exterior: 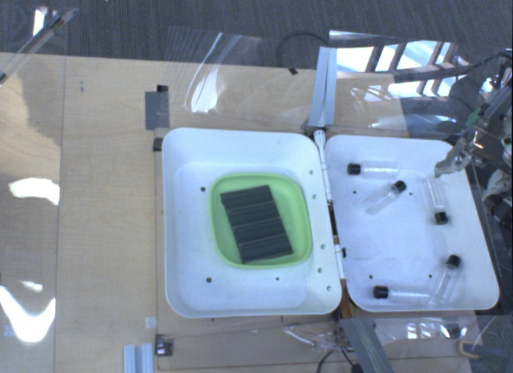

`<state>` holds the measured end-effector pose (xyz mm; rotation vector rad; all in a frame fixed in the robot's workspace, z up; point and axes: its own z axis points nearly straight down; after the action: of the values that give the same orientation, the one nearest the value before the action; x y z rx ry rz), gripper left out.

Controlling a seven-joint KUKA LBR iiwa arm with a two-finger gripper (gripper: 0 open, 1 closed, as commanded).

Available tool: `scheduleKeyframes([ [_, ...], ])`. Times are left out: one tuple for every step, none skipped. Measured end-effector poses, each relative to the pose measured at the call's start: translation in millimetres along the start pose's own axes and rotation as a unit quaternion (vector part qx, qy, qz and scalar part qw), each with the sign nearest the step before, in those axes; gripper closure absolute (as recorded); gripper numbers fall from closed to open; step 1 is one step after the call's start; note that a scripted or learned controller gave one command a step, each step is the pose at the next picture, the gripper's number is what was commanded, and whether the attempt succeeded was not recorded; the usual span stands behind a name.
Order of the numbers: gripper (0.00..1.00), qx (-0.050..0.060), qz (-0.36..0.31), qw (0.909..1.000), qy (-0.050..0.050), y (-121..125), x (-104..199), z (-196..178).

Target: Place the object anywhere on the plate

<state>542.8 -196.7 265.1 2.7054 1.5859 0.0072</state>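
Up at the far right, gripper [450, 163] low over the back right corner of the right bin [401, 243], hanging from the arm [490, 111] that comes in over the bench edge. Too small and too tangled with reflections to judge how wide it stands, so cannot tell whether open or closed; nothing made out in its grasp.

Just beneath and beside it, clear tubes with black caps scattered on the right bin's floor, five in all (each lying flat, none touching another). One tube [435, 199] nearest the gripper, lengthwise along the right wall, cap toward the front. Another [370, 170] near the back left corner, cap to the left. A third [385, 196] slanted near the middle of the back half. A fourth [446, 279] by the front right corner, and a fifth [401, 293] along the front wall, cap to the left.

Further left, across the seam between the bins, left bin [240, 295] with a green plate [301, 203] seated in its middle. Dark ribbed block [256, 224] flat on the plate, slightly skewed, wholly within the rim and well apart from the gripper.

Beyond both bins, pale wooden bench [96, 203], and a grey metal post [324, 91] rising at the back where the bins meet.
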Motion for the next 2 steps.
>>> scheduleKeyframes([
  [0.00,0.000,0.055,0.9985,0.000,-20.3,-7.2,-18.4],
  [0.00,0.000,0.061,0.9982,0.000,-11.6,-7.5,-26.2],
])
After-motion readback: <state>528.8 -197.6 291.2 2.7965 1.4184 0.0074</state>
